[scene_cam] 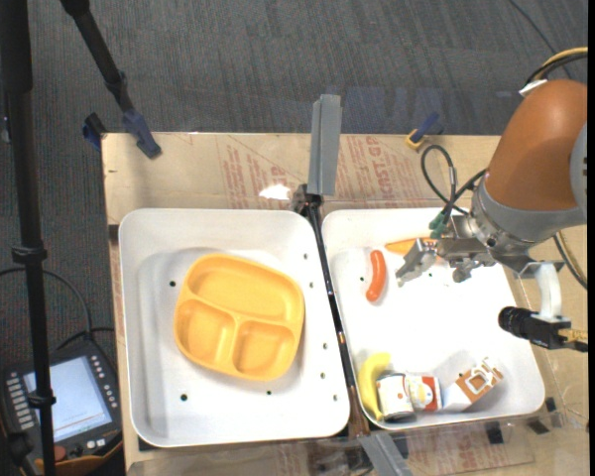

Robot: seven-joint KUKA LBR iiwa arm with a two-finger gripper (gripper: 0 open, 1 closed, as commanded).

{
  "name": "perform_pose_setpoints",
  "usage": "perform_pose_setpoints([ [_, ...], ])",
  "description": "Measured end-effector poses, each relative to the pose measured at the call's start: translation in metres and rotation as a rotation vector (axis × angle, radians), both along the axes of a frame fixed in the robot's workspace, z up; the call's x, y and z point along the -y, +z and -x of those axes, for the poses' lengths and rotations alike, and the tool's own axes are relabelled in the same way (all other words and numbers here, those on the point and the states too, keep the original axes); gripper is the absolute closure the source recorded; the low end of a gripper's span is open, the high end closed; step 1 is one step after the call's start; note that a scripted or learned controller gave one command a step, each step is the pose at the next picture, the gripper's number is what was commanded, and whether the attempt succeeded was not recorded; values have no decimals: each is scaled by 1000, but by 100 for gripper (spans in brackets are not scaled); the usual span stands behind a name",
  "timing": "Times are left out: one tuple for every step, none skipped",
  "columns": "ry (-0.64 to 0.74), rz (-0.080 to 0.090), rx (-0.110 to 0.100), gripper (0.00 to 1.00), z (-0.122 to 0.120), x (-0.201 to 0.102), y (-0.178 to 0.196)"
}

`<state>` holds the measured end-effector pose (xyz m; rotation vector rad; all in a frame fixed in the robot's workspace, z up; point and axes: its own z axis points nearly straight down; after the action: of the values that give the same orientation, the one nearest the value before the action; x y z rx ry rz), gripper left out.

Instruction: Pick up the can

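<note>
The can (409,395) lies at the right bin's near edge, well apart from the released claw (438,263).

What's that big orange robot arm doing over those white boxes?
The arm is trying to pick up the can. Its gripper hovers over the upper part of the right bin, near a toy hot dog, holding nothing. The can lies at the bin's near edge beside a banana and a small carton. The left bin has a yellow divided plate.
</note>
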<state>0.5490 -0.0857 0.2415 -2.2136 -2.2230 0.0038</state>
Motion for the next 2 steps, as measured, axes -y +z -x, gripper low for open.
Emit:
perform_pose_setpoints([
  [-89,0,1,0,-26,34,-44],
  [110,-1,0,0,35,26,-155],
])
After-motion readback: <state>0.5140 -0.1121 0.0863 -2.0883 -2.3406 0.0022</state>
